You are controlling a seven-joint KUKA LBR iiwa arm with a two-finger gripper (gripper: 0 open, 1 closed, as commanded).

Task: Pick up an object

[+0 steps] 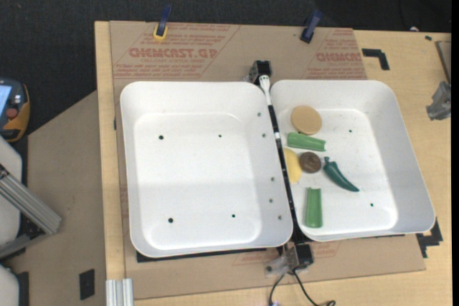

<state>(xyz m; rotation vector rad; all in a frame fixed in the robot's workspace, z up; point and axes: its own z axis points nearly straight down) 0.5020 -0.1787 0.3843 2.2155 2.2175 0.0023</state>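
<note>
Camera view: right shallow white plastic bin (401, 154) holds small, probably light rigid toy foods; the separate upright green plastic cylinder (313, 207) looks easiest to pinch across its sides; the hand's state cannot be told.

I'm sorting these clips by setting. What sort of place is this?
Probably a robotics lab test bench rather than a kitchen: two white bins side by side on a clamped cardboard sheet, toy food such as a green pepper in the right bin, and cables at the front edge.
</note>
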